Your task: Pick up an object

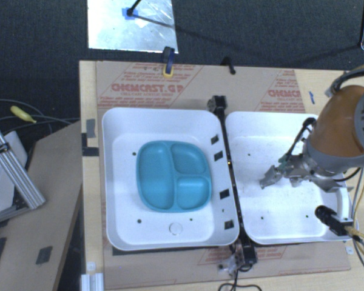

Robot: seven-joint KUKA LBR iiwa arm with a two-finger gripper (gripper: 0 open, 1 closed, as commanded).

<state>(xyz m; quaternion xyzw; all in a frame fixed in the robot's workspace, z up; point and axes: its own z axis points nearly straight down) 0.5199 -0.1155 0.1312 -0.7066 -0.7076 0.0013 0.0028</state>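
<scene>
Camera view: the gripper (268, 178) hangs over the right bin (261, 223); whether its tips are apart or together I cannot tell. At its nine o'clock, the blue divided plate (172, 176) lies flat in the left bin (118, 223).

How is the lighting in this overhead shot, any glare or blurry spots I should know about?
Camera view: even, soft light, with faint shadows in the white bins. The blue divided plate is sharp, with a mild sheen. The foil-like sheet at the top glares brightly. The gripper is small and slightly blurred, so its details are hard to read. The orange band looks soft-edged.
</scene>
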